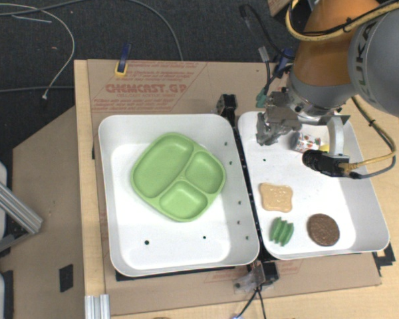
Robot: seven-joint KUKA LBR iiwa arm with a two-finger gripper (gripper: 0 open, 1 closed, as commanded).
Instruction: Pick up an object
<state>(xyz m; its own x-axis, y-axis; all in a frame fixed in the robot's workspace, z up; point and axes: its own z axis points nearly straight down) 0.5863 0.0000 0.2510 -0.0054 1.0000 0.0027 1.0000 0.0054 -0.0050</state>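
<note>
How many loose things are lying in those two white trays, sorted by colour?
Green: 2, the divided plate in the left bin and the small bean-like piece in the right bin
Tan: 1, the toast-shaped piece
Brown: 1, the round patty
Total: 4

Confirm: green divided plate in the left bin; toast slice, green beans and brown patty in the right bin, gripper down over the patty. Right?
One thing is off. The gripper is not over the brown patty; the camera view shows it at the far end of the right bin, well away. The green divided plate, toast slice and green beans are as stated.
</note>
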